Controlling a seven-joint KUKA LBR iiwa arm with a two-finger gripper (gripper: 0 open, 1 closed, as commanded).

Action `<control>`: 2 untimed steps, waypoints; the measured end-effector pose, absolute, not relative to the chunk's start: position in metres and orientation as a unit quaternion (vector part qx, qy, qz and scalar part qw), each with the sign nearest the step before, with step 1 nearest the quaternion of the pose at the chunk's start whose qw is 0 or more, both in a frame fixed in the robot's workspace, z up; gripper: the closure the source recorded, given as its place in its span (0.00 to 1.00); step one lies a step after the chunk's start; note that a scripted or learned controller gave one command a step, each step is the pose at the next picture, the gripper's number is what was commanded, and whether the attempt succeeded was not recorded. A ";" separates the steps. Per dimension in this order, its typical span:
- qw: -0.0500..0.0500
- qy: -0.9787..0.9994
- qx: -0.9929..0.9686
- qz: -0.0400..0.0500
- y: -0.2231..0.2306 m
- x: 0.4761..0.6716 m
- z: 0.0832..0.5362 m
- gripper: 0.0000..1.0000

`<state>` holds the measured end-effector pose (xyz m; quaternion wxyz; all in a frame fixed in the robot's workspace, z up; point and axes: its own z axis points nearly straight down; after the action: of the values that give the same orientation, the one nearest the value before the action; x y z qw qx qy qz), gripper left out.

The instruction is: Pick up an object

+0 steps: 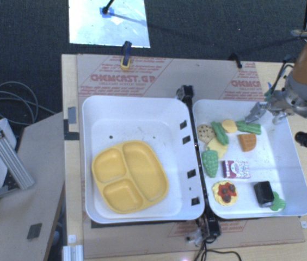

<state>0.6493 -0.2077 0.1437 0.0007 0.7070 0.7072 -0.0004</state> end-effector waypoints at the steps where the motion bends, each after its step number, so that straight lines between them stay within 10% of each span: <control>1: -0.001 0.708 0.707 -0.001 -0.206 0.641 0.081 0.00; 2: 0.002 0.709 0.705 0.000 -0.206 0.644 0.097 1.00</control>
<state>0.6436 -0.2063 0.0968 0.0021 0.7054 0.7088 0.0005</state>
